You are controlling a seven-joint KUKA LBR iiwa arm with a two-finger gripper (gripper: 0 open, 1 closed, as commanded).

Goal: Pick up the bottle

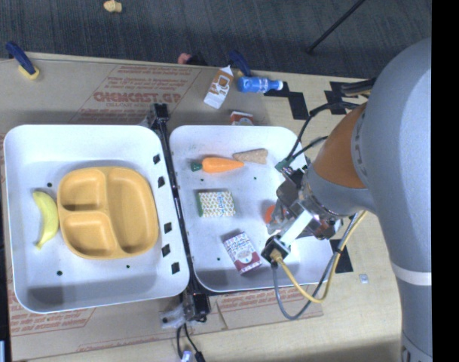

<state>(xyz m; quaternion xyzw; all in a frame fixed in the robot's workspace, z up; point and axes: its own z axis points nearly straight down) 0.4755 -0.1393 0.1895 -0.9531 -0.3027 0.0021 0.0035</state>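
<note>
A small blue bottle (253, 85) with a pale cap lies on its side on the cardboard bench top, outside and behind the right bin (214, 277). My gripper (282, 200) hangs low over the right side of that bin, well in front of the bottle, and the wrist hides most of it. A small red-orange thing (270, 213) peeks out at the gripper's left edge; I cannot tell whether it is touched or held.
In the right bin lie a carrot (221, 165), a tan cracker (250, 156), a green patterned packet (215, 203) and a red box (242, 252). A small carton (218, 88) lies beside the bottle. The left bin (26, 277) holds a yellow divided plate (107, 211) and a banana (45, 218).
</note>
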